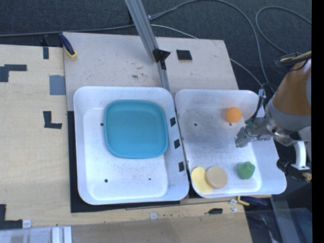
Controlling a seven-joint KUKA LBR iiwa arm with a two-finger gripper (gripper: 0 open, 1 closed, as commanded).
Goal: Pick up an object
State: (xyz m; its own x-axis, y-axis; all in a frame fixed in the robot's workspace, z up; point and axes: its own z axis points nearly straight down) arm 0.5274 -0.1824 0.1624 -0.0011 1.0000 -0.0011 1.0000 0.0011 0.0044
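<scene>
The right bin [202,135] holds an orange ball [233,115] near its far side, a green lump [246,169] at the near right, and a tan disc [216,176] lying partly over a yellow disc [200,180] at the near edge. My gripper [244,136] hangs over the right part of this bin, between the orange ball and the green lump, touching neither. Nothing shows between its fingers.
The left bin [91,181] carries a blue square plate [135,128]. A slanted metal pole [147,29] rises behind the bins. Cables lie on the dark floor at the back right. The arm's grey and orange body [293,100] stands over the right bin's right rim.
</scene>
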